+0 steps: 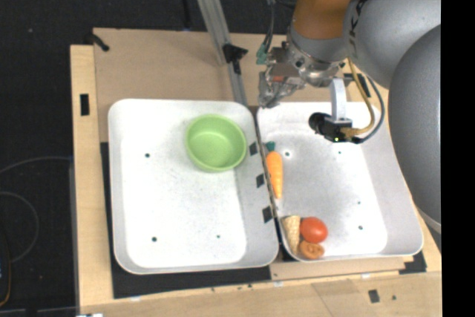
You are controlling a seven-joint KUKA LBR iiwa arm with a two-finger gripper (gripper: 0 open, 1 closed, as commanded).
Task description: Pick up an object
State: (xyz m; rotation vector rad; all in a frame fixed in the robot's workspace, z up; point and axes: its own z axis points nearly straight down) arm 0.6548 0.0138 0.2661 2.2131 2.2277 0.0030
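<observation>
Nearest, in the right bin's (pixel 386 234) front left corner, lie one tomato (pixel 314 229), one pale wedge (pixel 292 228) and one brown piece (pixel 311 250), bunched and touching. One carrot (pixel 274 172) lies behind them along that bin's left wall. It looks like light, stiff plastic, smooth and tapered; a grip across its thick orange middle seems safest, though the wall crowds it. The round tomato would likely roll. One green bowl (pixel 215 143) sits in the left bin (pixel 148 234), light and rigid, best taken by its rim. Farthest, the tool (pixel 273 96) hangs over the bins' shared back edge; whether it is spread or pressed together I cannot tell.
</observation>
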